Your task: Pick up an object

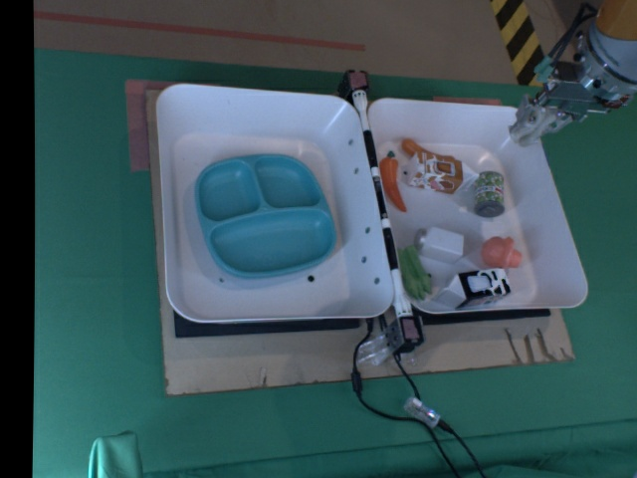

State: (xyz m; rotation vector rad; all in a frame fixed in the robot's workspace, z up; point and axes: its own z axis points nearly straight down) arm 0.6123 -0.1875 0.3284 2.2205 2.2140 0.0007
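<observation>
A: Where's your claw [527,127] right now?

B: Up over the far right corner of the right bin [557,229], above the rim, nothing in it. Whether it's spread or pressed together, I can't tell from up here.

A: And what's on offer?

B: All in that right bin. A carrot [393,181] by the divider, a printed packet [439,170] beside it, a small can [489,193] nearest me. Further down, a white cup [440,244], an orange toy [503,252], a green pod [415,272] and a black-and-white carton [481,285]. The left bin [249,118] just has a teal plate [265,214].

A: What could spoil it?

B: I'd say crowding. The cup, pod and carton sit close together, so coming down there I might land on two things or push one aside. The can looks round and could roll or squirt out of a squeeze. And I'm close to the bin wall; dropping straight down risks clipping the rim.
</observation>
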